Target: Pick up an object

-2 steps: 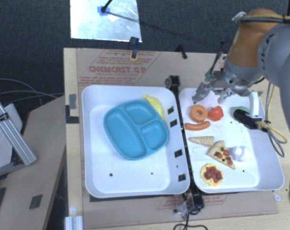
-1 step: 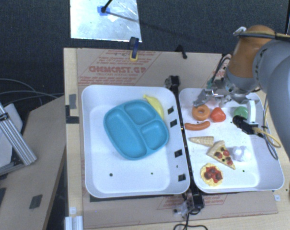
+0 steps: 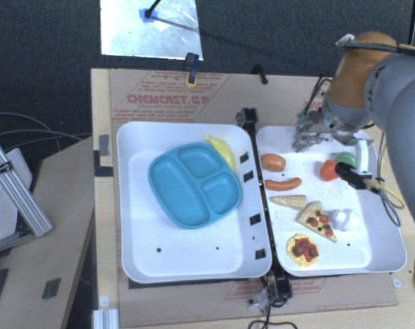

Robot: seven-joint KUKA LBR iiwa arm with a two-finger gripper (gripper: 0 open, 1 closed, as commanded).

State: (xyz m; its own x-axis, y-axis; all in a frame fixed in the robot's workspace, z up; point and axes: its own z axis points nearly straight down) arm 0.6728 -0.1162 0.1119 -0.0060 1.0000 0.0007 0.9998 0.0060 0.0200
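Observation:
My gripper hangs over the far left corner of the right bin, with the grey arm and its orange band rising behind it to the right. No object shows in its grasp. Just below and left of it lie an orange bun and a red sausage. A red tomato and a green piece sit to its lower right. Nearer the front lie a beige cone, a pizza slice and a small round pizza.
The left bin holds a blue divided plate with a yellow banana at its far edge. A small white piece lies near the pizza slice. A black divider separates the bins. Cables run along the right bin's right side.

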